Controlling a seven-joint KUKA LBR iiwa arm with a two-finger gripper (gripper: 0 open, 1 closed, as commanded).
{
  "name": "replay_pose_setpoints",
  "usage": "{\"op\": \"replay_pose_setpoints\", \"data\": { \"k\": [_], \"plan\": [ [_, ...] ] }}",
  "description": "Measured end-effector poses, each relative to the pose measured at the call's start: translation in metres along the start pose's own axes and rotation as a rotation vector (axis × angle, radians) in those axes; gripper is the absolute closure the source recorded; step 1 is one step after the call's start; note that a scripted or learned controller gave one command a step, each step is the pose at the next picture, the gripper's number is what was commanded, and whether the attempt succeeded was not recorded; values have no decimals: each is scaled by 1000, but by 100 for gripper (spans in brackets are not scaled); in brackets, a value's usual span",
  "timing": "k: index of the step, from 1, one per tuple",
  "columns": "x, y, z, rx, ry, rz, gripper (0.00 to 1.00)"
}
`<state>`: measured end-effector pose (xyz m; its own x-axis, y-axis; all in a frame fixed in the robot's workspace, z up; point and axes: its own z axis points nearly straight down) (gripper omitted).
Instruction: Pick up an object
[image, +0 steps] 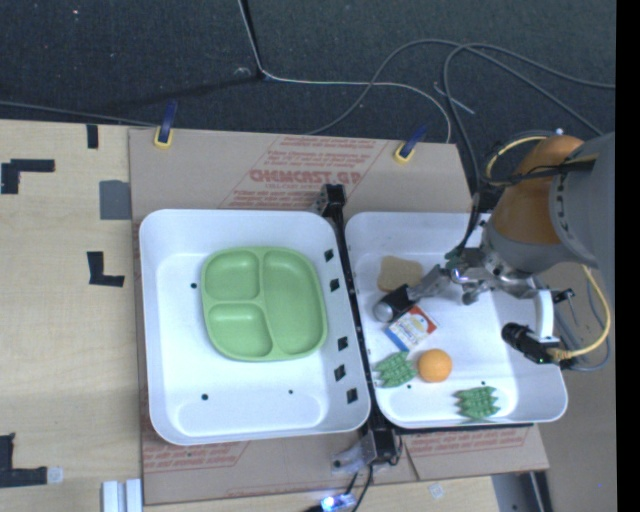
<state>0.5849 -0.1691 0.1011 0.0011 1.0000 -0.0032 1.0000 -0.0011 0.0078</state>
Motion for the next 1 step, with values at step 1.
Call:
{"op": "replay_pose_setpoints", "data": {
  "k": [1],
  "plan": [
    [0,1,16,6,0,-3,0]
  ]
}}
